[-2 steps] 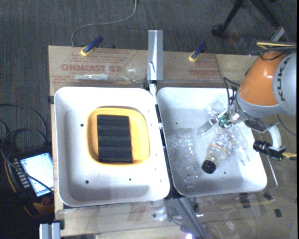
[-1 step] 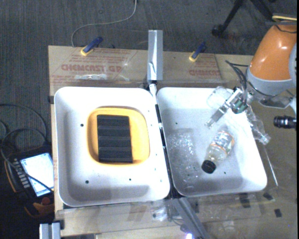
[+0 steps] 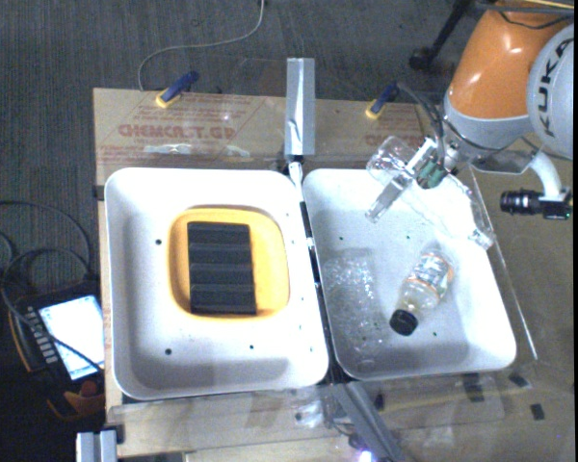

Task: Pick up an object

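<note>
From the frame's upper right the arm (image 3: 506, 65) slants down-left, its pincer (image 3: 390, 186) spread open above the right bin's (image 3: 482, 349) upper part, gripping nothing

bottle (image 3: 426, 285): clear glossy plastic | bins (image 3: 135, 258): smooth white plastic | bench (image 3: 125, 128): matt wood

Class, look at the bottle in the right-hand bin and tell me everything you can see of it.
The bottle is small, of clear plastic, with a black cap and a pale, yellowish label around its middle. It lies on its side on the floor of the right bin, cap pointing toward the near-left, base toward the far-right. Nothing else touches it; the tool hangs apart, above the bin's far end.
</note>
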`<state>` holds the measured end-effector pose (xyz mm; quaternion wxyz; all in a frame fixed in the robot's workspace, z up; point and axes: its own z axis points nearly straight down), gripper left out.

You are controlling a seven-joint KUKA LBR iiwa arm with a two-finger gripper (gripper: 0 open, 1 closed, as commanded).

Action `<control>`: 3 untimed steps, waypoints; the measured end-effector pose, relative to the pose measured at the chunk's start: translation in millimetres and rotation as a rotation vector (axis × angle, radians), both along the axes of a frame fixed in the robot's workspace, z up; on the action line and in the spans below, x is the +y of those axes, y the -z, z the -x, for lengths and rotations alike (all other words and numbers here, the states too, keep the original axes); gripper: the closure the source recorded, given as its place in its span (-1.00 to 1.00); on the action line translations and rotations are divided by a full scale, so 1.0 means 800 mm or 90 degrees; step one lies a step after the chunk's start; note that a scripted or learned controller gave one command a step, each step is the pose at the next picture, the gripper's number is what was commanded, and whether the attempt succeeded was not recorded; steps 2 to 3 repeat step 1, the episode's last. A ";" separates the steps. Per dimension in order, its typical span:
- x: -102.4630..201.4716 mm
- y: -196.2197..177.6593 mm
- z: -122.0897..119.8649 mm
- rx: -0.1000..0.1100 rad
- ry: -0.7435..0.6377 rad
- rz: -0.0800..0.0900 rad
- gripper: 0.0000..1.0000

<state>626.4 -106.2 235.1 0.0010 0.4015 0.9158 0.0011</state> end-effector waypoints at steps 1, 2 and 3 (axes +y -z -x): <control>0.066 0.050 -0.033 0.002 -0.015 0.001 1.00; 0.066 0.050 -0.033 0.002 -0.015 0.001 1.00; 0.066 0.050 -0.033 0.002 -0.015 0.001 1.00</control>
